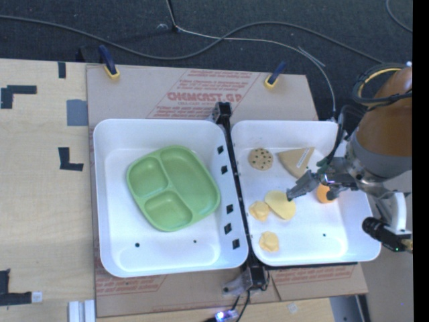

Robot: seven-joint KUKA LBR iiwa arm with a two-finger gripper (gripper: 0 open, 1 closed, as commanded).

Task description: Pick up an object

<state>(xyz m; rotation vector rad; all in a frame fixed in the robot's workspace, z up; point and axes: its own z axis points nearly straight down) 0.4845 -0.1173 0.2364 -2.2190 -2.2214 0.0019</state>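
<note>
Food pieces sit loose in the right bin (pixel 348 247), easy to reach. Pincer (pixel 298 192) hangs low just beside the yellow piece (pixel 281 205); whether it is clenched or released, I cannot tell.

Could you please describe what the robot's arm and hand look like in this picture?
The arm is bulky and rounded, grey with a glossy orange band above the wrist, and black cables loop over it. The hand is small, dark and slender, tapering toward its tip.
</note>
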